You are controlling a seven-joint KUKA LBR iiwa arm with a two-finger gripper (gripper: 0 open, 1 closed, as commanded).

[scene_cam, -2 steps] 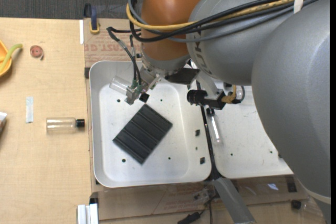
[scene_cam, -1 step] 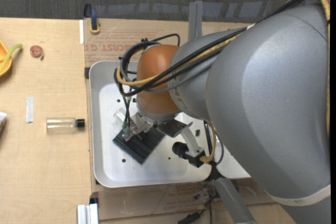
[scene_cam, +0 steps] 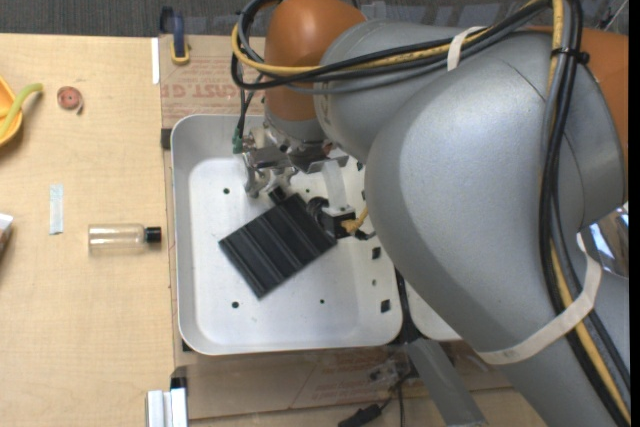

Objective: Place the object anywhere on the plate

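A black ribbed rectangular object (scene_cam: 275, 250) lies flat and tilted on the floor of the left white bin (scene_cam: 200, 315). My gripper (scene_cam: 272, 180) hangs at the object's upper end, close above the bin floor, below the orange band (scene_cam: 305, 30) of the wrist. Whether it touches the object cannot be made out. The grey arm (scene_cam: 480, 185) reaches in from the right and hides most of what lies on that side.
On the wooden bench left of the bin lie a clear bottle with a black cap (scene_cam: 122, 235), a small white strip (scene_cam: 56, 210), a red disc (scene_cam: 68, 98) and a yellow item (scene_cam: 10, 110). A blue clamp (scene_cam: 178, 40) stands at the bin's back left.
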